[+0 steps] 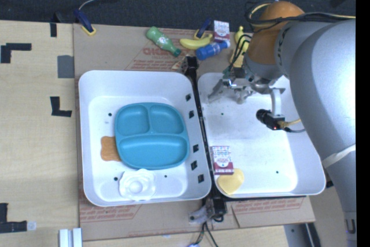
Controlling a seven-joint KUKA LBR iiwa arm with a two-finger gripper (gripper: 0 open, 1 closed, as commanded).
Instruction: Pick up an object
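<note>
White right bin (289,182): small carton (222,159) well below pincer (230,88).

A flat brown cardboard sheet (115,49) is covering the bench. Two shallow white bins are sitting on it side by side, the left bin (92,89) touching the right bin (289,182). Behind them, on the cardboard, a green plastic bottle (162,41), a yellow banana (194,42), a blue bottle (209,51) and a small white carton (221,28) are lying close together.
</note>
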